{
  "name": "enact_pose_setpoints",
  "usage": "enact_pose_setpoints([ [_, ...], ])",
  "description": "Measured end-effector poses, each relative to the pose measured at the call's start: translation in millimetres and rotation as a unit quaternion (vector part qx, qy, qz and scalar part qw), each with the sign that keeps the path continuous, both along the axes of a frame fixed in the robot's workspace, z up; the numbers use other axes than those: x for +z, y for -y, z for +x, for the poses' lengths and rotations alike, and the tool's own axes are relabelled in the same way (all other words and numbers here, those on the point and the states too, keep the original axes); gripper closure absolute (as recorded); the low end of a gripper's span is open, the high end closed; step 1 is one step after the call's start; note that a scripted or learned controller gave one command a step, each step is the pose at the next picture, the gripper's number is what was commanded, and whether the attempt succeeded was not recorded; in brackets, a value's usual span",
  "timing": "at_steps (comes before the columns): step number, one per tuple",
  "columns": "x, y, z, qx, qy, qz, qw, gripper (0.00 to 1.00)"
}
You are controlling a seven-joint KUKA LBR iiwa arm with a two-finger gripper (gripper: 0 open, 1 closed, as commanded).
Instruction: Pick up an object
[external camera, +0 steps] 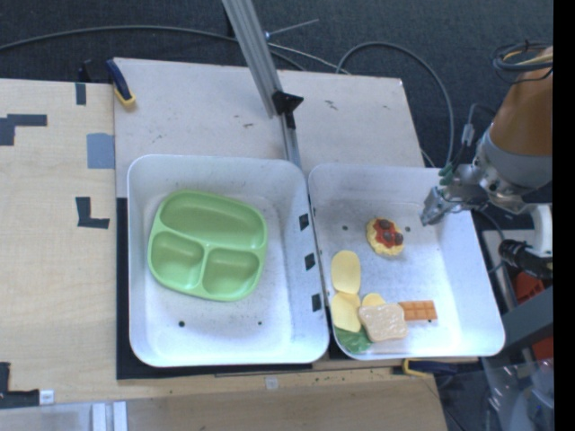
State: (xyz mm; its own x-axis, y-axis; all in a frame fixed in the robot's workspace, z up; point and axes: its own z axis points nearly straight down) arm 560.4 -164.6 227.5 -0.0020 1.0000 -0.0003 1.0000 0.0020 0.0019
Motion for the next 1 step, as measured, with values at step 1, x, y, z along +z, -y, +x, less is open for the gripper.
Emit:
enact_pose_setpoints([
  [1,9.7,-51.4,-5.7,0.002,-0.001,0.001,1.0,1.0],
])
